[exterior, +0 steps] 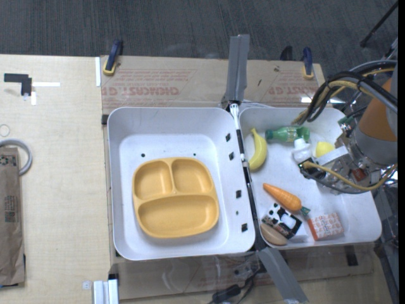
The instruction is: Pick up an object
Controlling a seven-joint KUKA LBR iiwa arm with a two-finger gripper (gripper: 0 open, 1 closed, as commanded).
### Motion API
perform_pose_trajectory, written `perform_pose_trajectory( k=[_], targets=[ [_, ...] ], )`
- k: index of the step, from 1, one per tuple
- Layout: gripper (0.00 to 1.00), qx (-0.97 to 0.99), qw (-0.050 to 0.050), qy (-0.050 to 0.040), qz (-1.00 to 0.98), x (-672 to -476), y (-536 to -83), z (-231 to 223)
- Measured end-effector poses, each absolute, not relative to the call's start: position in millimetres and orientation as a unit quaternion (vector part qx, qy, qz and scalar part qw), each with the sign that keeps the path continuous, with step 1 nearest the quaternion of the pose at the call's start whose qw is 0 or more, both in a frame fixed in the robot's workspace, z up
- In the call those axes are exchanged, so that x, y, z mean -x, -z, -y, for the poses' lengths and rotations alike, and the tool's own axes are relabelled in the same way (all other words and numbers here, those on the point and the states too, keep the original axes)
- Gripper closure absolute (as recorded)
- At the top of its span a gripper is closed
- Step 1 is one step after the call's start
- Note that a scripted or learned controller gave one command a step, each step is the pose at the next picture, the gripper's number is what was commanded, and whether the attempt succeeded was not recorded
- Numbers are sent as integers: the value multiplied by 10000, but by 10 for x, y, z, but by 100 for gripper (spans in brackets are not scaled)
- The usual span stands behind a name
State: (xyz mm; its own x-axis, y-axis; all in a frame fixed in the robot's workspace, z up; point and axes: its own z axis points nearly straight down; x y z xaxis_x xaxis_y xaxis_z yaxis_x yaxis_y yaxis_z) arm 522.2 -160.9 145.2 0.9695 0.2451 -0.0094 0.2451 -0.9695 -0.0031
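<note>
On the desk (57, 106) two white bins are set side by side, and the arm (373, 125) is seen reaching in from the right over the right-hand bin (354, 233). The claw (329, 170) is held low at the bin's right side, among yellow cables, just right of a small white bottle (302, 151) and near a yellow piece (324, 148); whether it is released or clenched cannot be told, since the end of the tool is muddled with cables and bracketry. Nothing is seen gripped in it. The pickable things are all gathered in the right-hand bin: a banana (257, 149) against the left wall, a green bottle (286, 133) toward the back, a carrot (283, 196) in the middle, a black-and-white toy (281, 220) resting on a brown bowl (272, 234) at the front, and a small red-and-white packet (325, 225) at the front right. In the left-hand bin (120, 170) a yellow divided plate (175, 197) is laid. The step in hand is judged to be the approach, with a grasp not yet made. The next move calls for the claw to be centred over one object, probably the white bottle or yellow piece nearest it, and closed around it without its neighbours being nudged.
</note>
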Motion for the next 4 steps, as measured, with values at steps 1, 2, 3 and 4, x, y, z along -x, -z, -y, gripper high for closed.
perform_pose_trajectory(
  k=[1,2,3,4],
  targets=[
    [100,9930,-4,-30,1182,-5396,-3991,1467],
    [100,9878,-2,-32,1559,-6115,-4397,1393],
    [100,9566,0,-30,2913,-6483,-4397,1450],
    [100,9669,1,-30,2553,-6484,-4397,1802]
  ],
)
